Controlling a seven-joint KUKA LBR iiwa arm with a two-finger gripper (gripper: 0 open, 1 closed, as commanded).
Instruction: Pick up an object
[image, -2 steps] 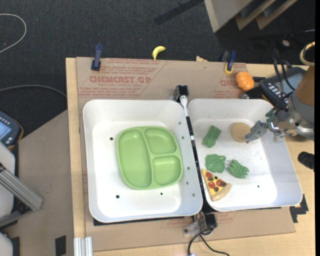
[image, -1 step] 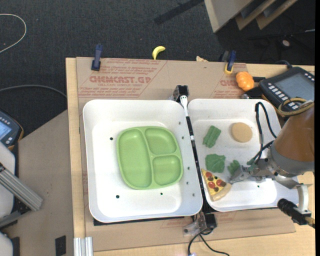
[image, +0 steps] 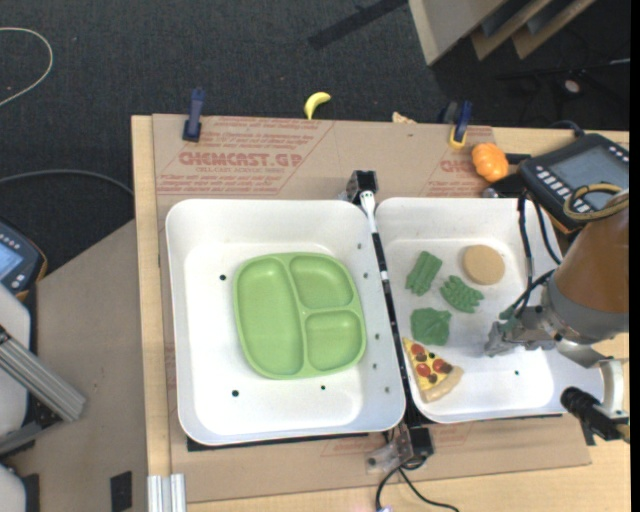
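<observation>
camera view: the gripper (image: 507, 335) hovers low in the right bin (image: 470, 405), beside the green toys (image: 432, 325); whether it is open i cannot tell. likely the approach step; next it must centre over one toy.

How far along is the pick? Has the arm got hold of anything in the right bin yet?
Done: the arm has reached into the right bin. In hand: the gripper is low over bare bin floor, right of the green pieces, with nothing visibly between its fingers. Left: the grasp and lift. The round tan piece, the other green pieces and the pizza slice all lie on the floor; the green tray sits in the left bin.
</observation>
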